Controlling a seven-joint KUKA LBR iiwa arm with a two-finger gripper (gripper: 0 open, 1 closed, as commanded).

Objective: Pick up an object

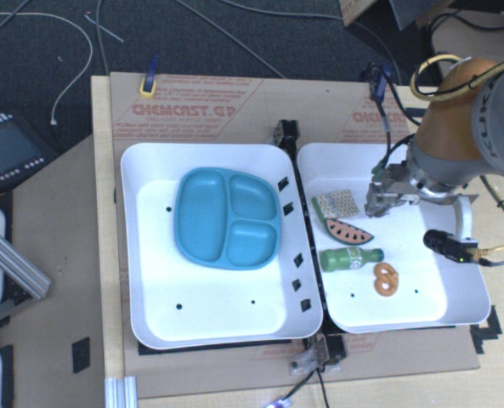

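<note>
Gripper [381, 201] over right bin [455, 308]; finger state indiscernible (arm obscures it). Watermelon slice [347, 229] at its 7 o'clock, green bottle [350, 258] beyond.

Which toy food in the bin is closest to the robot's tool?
The watermelon slice. It lies just below-left of the tool; the green bottle and pretzel lie farther down.

A blue divided plate [228, 218] lies in the left bin [141, 296]; the right bin [430, 308] holds a green bottle [350, 258].
</note>
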